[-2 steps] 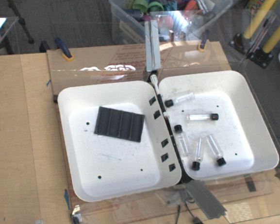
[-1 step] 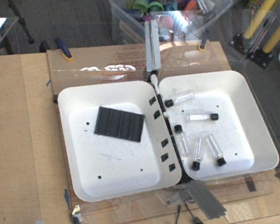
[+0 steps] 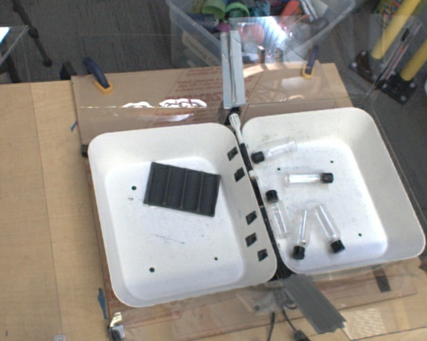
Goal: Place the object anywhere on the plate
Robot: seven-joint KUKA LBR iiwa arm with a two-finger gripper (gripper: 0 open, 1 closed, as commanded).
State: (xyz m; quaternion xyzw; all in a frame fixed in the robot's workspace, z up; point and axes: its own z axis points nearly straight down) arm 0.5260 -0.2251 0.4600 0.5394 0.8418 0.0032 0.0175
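Black ribbed plate (image 3: 182, 189) lies flat in the left bin (image 3: 127, 285), and the clear black-capped vials (image 3: 309, 179) are scattered in the right bin (image 3: 393, 187). Honestly can't tell the hand's grip.

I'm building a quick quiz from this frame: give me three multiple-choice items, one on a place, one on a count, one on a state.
1. Where does the black ribbed plate lie?
A. left bin
B. right bin
C. on the wooden bench

2. How many clear vials with black caps are in the right bin?
A. two
B. five
C. nine

3. How do the vials rest?
A. upright
B. lying on their sides
C. stacked in a rack

Answers:
1 A, the plate sits on the floor of the left bin.
2 B, five caps can be counted, e.g. one vial.
3 B, every tube lies flat.
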